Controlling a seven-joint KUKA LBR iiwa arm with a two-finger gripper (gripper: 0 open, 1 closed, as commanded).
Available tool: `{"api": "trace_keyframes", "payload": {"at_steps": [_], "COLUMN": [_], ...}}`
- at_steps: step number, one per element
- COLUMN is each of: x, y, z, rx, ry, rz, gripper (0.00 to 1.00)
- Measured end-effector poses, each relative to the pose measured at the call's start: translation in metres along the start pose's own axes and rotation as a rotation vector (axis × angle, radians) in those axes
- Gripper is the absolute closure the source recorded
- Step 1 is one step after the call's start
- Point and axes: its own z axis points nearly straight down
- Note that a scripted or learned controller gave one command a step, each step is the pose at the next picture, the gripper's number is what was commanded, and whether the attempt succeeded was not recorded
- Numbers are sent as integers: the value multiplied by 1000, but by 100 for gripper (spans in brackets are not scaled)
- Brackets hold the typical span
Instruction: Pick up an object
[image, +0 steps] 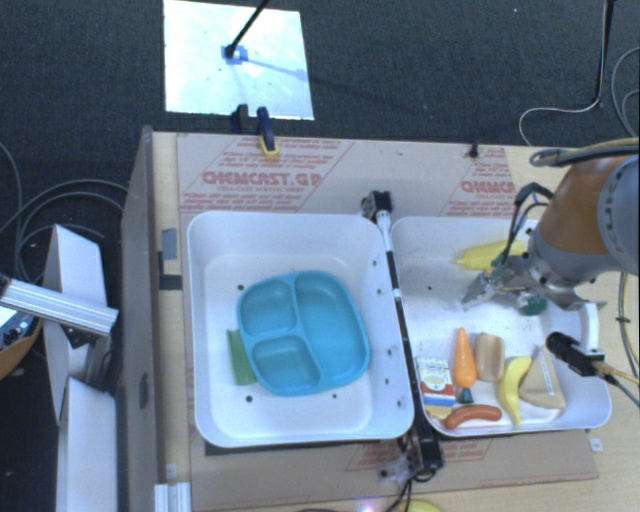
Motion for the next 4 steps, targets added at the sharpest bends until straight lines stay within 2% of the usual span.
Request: {"api": "trace_keyframes", "payload": {"at_steps": [1, 2, 3, 4], "x": [-12, 51, 78, 43], "y": [60, -2, 60, 80], "z": [9, 11, 0, -17], "rx": [5, 8, 3, 19], "ry": [0, 4, 1, 3], "rz": [-2, -4, -5, 5], "gripper": [0, 0, 0, 0]}}
